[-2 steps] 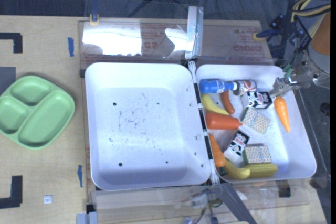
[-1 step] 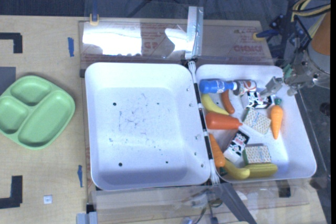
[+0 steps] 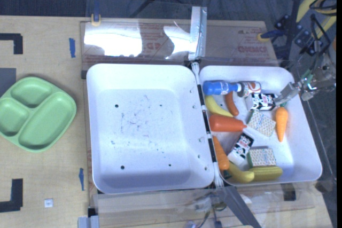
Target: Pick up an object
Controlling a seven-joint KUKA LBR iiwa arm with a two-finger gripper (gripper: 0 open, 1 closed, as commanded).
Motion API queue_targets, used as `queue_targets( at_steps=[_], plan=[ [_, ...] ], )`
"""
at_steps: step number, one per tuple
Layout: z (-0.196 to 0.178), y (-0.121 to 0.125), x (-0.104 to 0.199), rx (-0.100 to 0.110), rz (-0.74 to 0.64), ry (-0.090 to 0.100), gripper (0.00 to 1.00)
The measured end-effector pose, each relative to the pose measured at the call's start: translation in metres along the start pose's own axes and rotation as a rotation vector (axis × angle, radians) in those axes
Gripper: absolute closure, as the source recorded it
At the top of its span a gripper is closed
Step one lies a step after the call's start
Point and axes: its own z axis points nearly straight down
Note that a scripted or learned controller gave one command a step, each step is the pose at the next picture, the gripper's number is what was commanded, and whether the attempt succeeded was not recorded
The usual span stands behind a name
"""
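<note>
The hand sits at the upper right of the right bin, low over its rim, with a thin metallic finger slanting down toward the clutter. Whether it is released or clenched cannot be told; nothing is visibly between its parts.

No object has been lifted. All candidates lie in the right bin: a blue bottle along the top wall, a black-and-white carton just beside the hand, a small carrot directly below it, a larger orange carrot at centre, a banana near the divider, a second banana at the bottom, two patterned packets and, and a second black-and-white carton. The left bin holds only faint scuff marks. A green divided plate rests on the counter, well apart.

Risks, as judged:
- The items touch or overlap; a descent could catch two at once or wedge between them.
- The nearest targets lie close to the bin wall, which may block one side of the hand.
- Carrots taper and may slip from a pinch.
- Flat packets offer little edge to grip.
</note>
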Motion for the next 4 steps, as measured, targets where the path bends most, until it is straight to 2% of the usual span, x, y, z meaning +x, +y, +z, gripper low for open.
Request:
queue_targets(
  at_steps=[1, 2, 3, 4],
  plan=[
    [0.100, -0.011, -0.017, 0.000, 0.026, 0.001, 0.00],
    [0.148, -0.012, -0.018, -0.010, 0.102, 0.015, 0.00],
    [0.137, -0.011, -0.022, -0.019, 0.103, 0.002, 1.00],
    [0.038, -0.013, 0.023, 0.001, 0.321, 0.000, 1.00]
  ],
)
